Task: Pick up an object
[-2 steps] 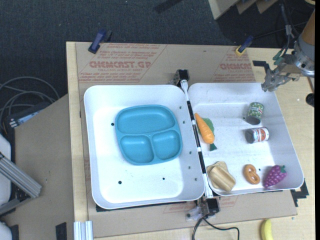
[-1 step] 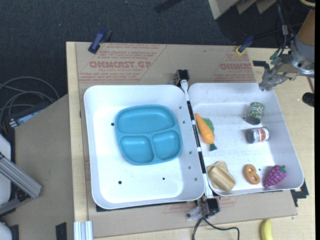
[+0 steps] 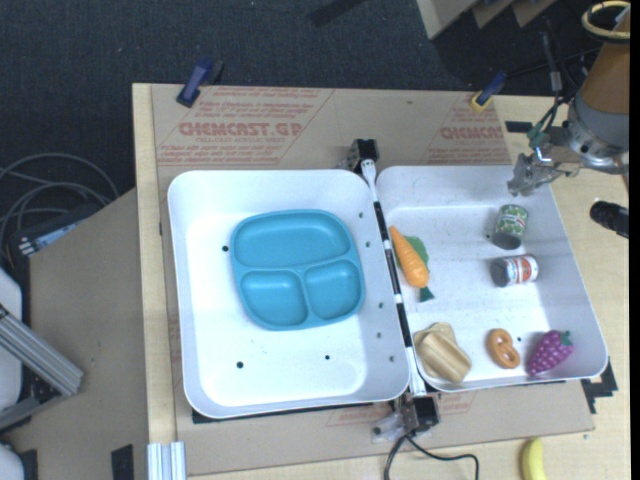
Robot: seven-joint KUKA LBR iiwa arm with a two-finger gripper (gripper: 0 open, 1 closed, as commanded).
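the bench (image 3: 160, 268) carries two shallow white bins side by side, touching along a dark middle seam. the left bin (image 3: 200, 358) holds one thing, a blue divided tray (image 3: 297, 267) with three compartments, lying near the bin's centre. the right bin (image 3: 455, 203) holds six small things. one toy carrot (image 3: 411, 256), orange with a green top, lies against the bin's left edge by the seam. one tan bread-like piece (image 3: 442, 354) sits in the near left corner. one bunch of purple grapes (image 3: 549, 351) sits in the near right corner, with one small brown pretzel (image 3: 503, 348) just beside it on its left. one small can with a red and white label (image 3: 514, 270) lies on its side toward the right edge, and one darker can with a green label (image 3: 509, 225) stands tilted just beyond it, nearer the far right corner. one arm (image 3: 605, 108) reaches in at the far right corner, and its gripper (image 3: 527, 176) hangs over the bin's far edge, just above the green-labelled can and apart from it. nothing sits between its fingers; how far they are open i cannot tell. two blue clips sit on the bench's far edge, left one (image 3: 198, 81) and right one (image 3: 489, 92).
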